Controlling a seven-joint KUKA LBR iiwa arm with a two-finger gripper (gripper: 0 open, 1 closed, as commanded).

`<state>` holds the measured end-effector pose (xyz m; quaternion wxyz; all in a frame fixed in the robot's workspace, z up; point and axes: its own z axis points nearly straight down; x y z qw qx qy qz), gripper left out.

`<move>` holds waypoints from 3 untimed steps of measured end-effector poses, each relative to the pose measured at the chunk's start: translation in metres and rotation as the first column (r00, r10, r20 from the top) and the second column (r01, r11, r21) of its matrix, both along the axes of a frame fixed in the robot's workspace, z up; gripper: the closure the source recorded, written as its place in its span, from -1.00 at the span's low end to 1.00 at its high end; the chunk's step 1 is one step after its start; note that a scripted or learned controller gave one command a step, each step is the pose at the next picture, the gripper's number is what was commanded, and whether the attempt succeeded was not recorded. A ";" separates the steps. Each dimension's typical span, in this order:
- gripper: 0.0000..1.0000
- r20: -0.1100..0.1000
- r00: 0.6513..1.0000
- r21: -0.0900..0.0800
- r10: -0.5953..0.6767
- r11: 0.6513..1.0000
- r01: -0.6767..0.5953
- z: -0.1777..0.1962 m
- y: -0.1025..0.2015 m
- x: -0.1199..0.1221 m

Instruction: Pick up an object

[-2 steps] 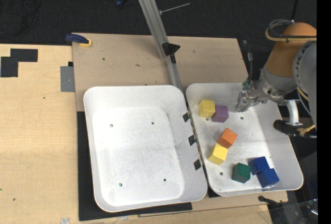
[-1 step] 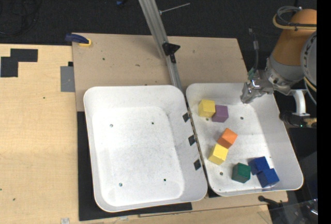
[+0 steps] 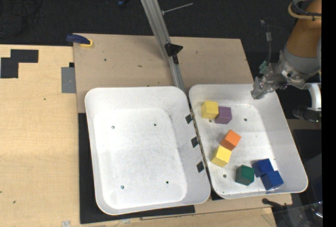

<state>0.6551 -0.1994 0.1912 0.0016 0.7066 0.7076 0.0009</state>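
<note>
The right bin [image 3: 287,131] holds several small blocks: a yellow cube [image 3: 209,109] touching a purple cube [image 3: 224,115] near the back, an orange cube [image 3: 230,140] above a second yellow cube [image 3: 222,155], and a green block [image 3: 244,174] beside two blue blocks [image 3: 268,173] at the front. My gripper [image 3: 259,92] hangs over the bin's back right corner, well apart from all the blocks. Nothing shows between its fingers.
The left bin [image 3: 100,116] lies beside the right one, with black clips [image 3: 195,142] along the shared rim. A slanted metal rail [image 3: 156,19] rises behind the bins. A blue and yellow clamp [image 3: 79,40] sits at the bench's back left.
</note>
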 end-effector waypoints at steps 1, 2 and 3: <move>1.00 -0.001 1.000 0.000 0.001 1.000 -0.001 0.028 -0.002 0.000; 1.00 -0.005 1.000 0.004 0.003 1.000 -0.003 0.037 0.047 0.005; 1.00 -0.008 1.000 0.004 0.003 1.000 -0.003 0.027 0.103 -0.001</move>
